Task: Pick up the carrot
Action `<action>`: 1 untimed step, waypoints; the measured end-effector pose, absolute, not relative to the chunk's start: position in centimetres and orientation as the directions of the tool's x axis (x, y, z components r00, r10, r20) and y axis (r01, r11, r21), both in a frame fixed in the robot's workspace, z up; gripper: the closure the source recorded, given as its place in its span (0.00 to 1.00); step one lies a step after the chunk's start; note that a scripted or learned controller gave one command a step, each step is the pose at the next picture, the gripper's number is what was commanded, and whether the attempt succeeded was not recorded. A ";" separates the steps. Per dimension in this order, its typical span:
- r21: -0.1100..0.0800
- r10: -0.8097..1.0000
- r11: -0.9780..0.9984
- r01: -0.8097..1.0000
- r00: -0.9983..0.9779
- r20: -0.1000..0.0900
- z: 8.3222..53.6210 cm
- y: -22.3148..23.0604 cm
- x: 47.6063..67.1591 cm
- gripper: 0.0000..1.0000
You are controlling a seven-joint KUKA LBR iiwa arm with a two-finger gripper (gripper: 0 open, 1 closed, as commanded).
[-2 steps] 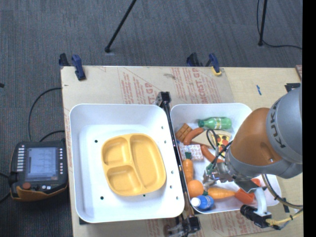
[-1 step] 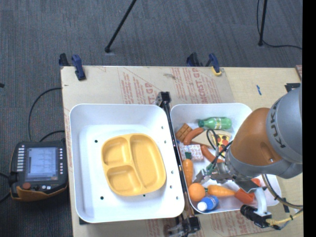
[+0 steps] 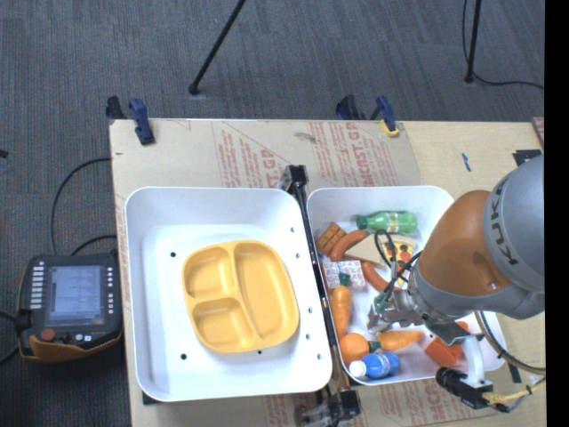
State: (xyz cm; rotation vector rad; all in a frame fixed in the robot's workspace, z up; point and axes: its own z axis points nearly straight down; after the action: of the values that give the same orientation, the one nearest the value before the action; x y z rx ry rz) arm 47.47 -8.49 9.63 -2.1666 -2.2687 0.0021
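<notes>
Beside the right bin's point(image 3: 427, 194) left wall lies the carrot point(image 3: 340, 308), hand point(image 3: 388, 315) close.

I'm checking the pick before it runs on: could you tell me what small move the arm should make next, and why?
Probably a short shift toward the left bin and a descent. The claw hangs over the right bin between two orange pieces; the carrot lies beside the divider, apart from it, with an orange ball at its near end.

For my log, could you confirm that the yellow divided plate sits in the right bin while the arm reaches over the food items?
Not quite: the camera view shows the yellow divided plate in the left bin, not the right. The arm does reach over the food items, which lie in the right bin.
</notes>
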 end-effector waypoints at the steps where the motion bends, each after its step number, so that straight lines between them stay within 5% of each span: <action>1: -0.004 0.999 0.045 0.999 -0.045 0.002 9.6 -8.5 47.5 0.00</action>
State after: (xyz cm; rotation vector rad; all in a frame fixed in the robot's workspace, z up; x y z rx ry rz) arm 47.45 -8.50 9.62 -2.1682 -2.2670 0.0026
